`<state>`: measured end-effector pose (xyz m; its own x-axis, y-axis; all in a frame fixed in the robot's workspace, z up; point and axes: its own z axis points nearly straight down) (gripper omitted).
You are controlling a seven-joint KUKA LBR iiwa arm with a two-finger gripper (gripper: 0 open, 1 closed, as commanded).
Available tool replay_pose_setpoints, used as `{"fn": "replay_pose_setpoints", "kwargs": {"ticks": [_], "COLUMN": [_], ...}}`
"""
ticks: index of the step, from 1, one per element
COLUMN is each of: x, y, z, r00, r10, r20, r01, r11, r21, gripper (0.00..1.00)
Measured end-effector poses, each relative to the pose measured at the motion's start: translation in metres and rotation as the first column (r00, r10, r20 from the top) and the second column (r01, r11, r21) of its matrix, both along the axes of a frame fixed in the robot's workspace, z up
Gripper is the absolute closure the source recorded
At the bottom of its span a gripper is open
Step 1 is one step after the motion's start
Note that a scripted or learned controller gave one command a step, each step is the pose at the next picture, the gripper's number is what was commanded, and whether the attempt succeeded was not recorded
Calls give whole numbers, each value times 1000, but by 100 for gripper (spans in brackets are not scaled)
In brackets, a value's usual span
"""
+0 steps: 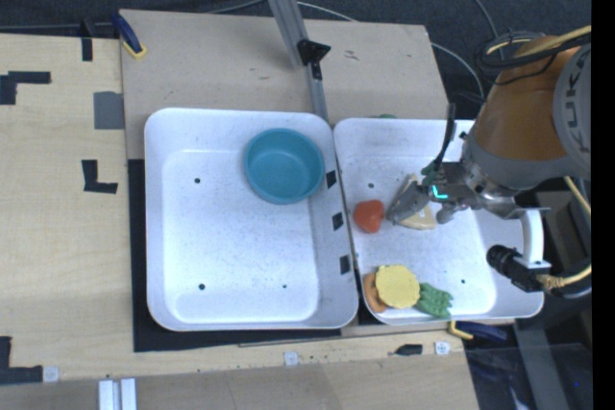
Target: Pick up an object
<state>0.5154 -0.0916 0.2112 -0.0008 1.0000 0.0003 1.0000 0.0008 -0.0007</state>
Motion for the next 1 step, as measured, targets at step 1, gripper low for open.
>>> {"fn": "replay_pose_setpoints", "kwargs": {"ticks": [1], "x": [0], "y": [0], "z": [0], "r00": [1000], "r10": [0], "r20": [0], "r01": [0], "r11": [1000], "r21": [0], "gripper": [0]}}
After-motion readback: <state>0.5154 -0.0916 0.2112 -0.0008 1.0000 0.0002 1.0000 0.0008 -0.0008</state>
